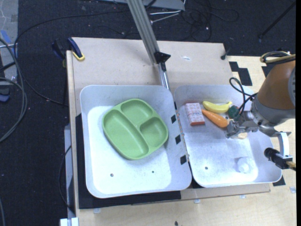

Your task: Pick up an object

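The approach step is in hand: the two-finger gripper (233, 131), its opening indiscernible and nothing visibly held, sits just beside the orange plastic carrot (215, 118) in the right white bin (221, 175), so the next move likely calls for closing on it.

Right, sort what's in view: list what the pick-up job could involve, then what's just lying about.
Job:
- gripper, low in the right bin
- carrot, beside the gripper
- banana
- pink block
- small clear item, too faint to identify

Lying about:
- green divided plate in the left bin
- cables on the floor
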Tool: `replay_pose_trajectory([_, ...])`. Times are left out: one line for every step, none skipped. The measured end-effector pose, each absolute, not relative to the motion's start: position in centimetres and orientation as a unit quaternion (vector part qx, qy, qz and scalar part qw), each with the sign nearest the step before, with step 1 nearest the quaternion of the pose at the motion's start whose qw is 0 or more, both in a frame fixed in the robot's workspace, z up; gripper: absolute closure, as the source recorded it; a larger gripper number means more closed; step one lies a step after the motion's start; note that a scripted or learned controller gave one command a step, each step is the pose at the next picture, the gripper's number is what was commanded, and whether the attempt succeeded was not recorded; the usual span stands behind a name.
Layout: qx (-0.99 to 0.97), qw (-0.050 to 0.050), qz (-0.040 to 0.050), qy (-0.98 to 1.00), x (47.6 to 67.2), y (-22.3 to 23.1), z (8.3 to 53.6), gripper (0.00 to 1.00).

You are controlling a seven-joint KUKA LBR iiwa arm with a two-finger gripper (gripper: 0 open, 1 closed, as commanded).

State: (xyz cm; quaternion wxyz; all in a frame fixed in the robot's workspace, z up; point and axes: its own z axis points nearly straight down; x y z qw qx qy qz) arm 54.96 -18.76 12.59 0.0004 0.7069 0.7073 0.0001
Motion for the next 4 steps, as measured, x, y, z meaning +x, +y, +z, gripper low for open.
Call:
replay_pose_trajectory([0.706, 0.002, 0.0007, 0.708, 54.8, -18.7, 16.8, 1.0])
replay_pose_trajectory([0.706, 0.003, 0.0015, 0.708, 54.9, -18.0, 23.0, 1.0])
replay_pose_trajectory([0.706, 0.004, 0.0014, 0.708, 55.2, -18.7, 29.1, 1.0])
replay_pose_trajectory([0.705, -0.001, -0.0001, 0.71, 55.5, -13.6, 27.1, 1.0])
